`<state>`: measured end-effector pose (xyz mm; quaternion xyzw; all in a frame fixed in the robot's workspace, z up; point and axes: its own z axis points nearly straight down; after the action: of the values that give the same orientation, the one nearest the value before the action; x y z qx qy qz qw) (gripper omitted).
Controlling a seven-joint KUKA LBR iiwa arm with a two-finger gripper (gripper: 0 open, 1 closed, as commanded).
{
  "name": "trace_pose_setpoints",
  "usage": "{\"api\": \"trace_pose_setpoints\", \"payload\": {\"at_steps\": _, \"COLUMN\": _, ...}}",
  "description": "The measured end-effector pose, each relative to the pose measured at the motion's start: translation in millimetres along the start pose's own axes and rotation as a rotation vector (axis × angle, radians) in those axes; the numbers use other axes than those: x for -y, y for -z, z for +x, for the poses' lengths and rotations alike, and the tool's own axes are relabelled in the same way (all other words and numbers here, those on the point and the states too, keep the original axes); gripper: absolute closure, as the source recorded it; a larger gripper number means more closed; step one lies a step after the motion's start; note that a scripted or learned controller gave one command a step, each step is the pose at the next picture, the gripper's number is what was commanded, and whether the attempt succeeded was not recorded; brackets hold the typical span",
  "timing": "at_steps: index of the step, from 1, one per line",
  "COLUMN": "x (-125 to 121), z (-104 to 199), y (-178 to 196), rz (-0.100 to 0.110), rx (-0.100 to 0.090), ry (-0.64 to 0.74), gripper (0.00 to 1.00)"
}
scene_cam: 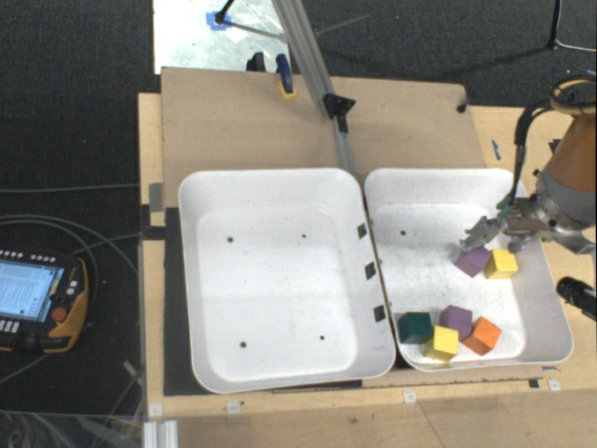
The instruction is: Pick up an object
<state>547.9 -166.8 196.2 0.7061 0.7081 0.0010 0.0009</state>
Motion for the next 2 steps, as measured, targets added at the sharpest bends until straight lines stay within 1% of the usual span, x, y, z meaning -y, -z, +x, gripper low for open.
{"api": "trace_pose_setpoints", "payload": {"at_steps": 1, "x": -48.2, "z": -36.8, "y": -108.0, "rz": -0.001, "rx": 0.003, "ry": 0.001, "gripper": 0.0}}
{"api": "trace_pose_setpoints", "payload": {"at_steps": 2, "x": -17.6, "z": 9.4, "y": -106.2, "rz": 0.004, "rx": -0.001, "ry": 0.005, "gripper": 0.0}}
